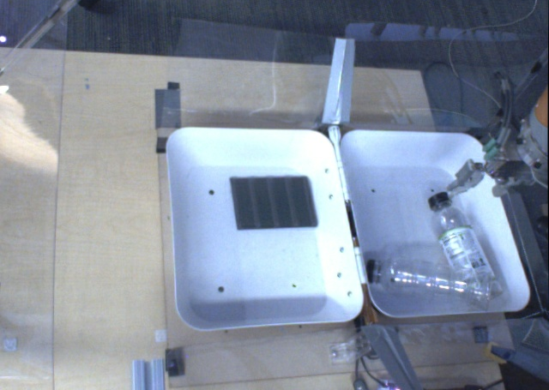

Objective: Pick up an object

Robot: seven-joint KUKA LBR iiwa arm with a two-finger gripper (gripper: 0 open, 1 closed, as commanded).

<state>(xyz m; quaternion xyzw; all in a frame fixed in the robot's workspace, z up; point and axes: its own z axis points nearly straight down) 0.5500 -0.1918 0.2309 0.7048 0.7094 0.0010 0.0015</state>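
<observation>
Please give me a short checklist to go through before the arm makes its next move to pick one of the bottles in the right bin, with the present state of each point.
1. Target present: two clear plastic bottles lie in the right bin, one with a label, one without. Ok.
2. Bottles apart: they meet or overlap at the near right corner. Not ok.
3. Tool positioned: it is above the right bin, near the black cap of the labelled bottle. Ok.
4. Tool opening: too small and blurred to judge. Cannot tell.
5. Something already gripped: nothing seen between the fingers. Cannot tell.
6. Left bin: holds only a dark ribbed pad, away from the tool. Ok.
</observation>
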